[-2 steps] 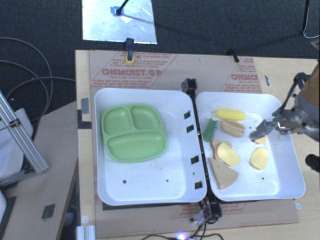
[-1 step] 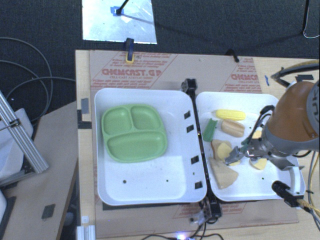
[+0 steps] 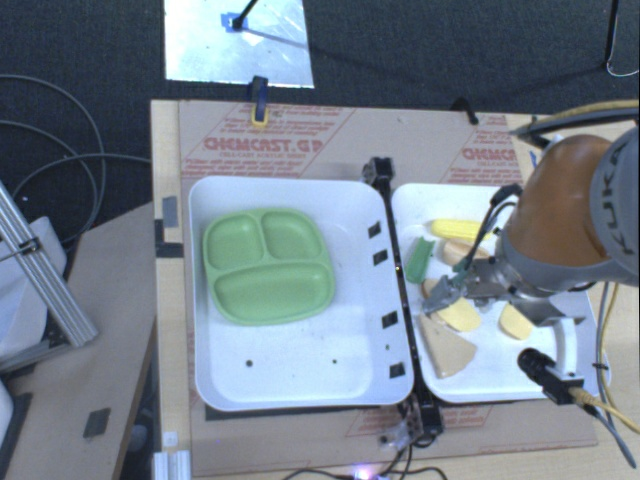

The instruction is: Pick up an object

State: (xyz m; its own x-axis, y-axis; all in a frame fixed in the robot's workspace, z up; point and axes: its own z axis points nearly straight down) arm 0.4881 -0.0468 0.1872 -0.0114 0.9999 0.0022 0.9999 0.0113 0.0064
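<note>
Several foods crowd the right bin's (image 3: 590, 363) left edge; my gripper (image 3: 447, 293) hovers there, grasp unclear; I'd descend squarely on one piece.

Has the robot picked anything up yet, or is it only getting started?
Done: the arm has reached over the right white bin. In hand: its hand sits low among the yellow food pieces, with no visible grasp. Left: gripping and lifting one. The green divided plate lies in the left bin.
</note>
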